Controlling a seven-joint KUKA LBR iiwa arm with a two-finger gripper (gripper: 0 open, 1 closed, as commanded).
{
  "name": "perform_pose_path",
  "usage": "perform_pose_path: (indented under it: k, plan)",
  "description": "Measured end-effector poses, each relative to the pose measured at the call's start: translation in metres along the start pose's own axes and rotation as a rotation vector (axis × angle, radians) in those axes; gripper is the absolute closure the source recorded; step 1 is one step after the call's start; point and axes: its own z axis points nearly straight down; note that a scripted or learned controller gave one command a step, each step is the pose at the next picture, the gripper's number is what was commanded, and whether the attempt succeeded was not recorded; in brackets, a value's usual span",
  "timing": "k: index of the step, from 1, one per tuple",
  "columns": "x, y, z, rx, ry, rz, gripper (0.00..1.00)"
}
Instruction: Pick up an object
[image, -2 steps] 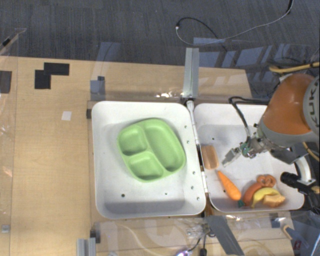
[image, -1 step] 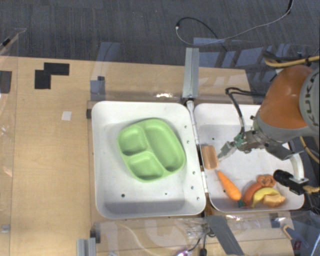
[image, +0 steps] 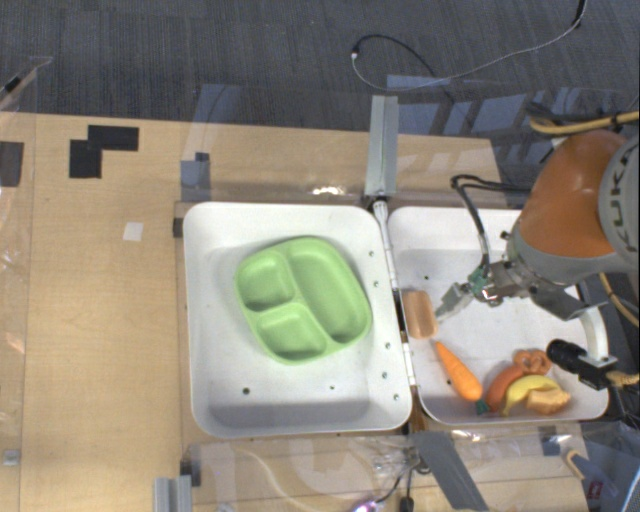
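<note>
Two shallow white bins sit side by side on a wooden bench, seen from above. The left bin (image: 215, 400) holds a green divided plate (image: 302, 297) near its middle. In the right bin (image: 430, 250), a tan block (image: 420, 313) lies against the wall shared with the left bin. A carrot (image: 458, 371) lies just below the block. Farther from the block, in the bin's lower right corner, a small pile of toy food (image: 527, 382) includes a banana. The gripper (image: 455, 297) hangs just right of the block, touching nothing; whether its fingers are spread or closed cannot be told.
</note>
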Motion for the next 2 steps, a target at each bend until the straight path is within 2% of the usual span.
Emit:
perform_pose_path:
  k: [1, 2]
  plan:
    - [-0.005, -0.044, 0.061, 0.001, 0.001, -0.5, 0.0]
    - [-0.005, -0.042, 0.049, -0.006, -0.003, -0.499, 1.0]
